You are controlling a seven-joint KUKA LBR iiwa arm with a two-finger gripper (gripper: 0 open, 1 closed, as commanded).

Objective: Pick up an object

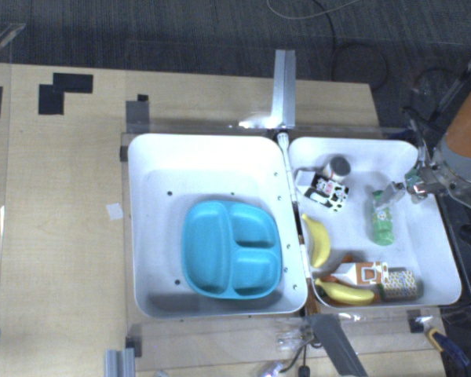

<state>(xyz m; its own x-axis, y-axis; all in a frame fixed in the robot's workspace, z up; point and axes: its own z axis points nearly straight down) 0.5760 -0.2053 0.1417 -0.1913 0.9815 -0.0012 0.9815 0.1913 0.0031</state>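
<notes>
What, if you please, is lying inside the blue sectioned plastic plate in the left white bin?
Nothing shows inside the blue sectioned plastic plate: its three compartments show bare blue plastic. It rests flat on the left white bin; the bin floor beneath it is covered and cannot be seen.

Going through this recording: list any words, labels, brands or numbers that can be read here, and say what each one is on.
No text can be read in this view.
White card with black print, right bin: print too small and blurred to read.
Orange and white carton, near the bananas: markings blurred, unreadable.
Green bottle: no legible label.
Blue tray, left bin: no markings visible.
</notes>
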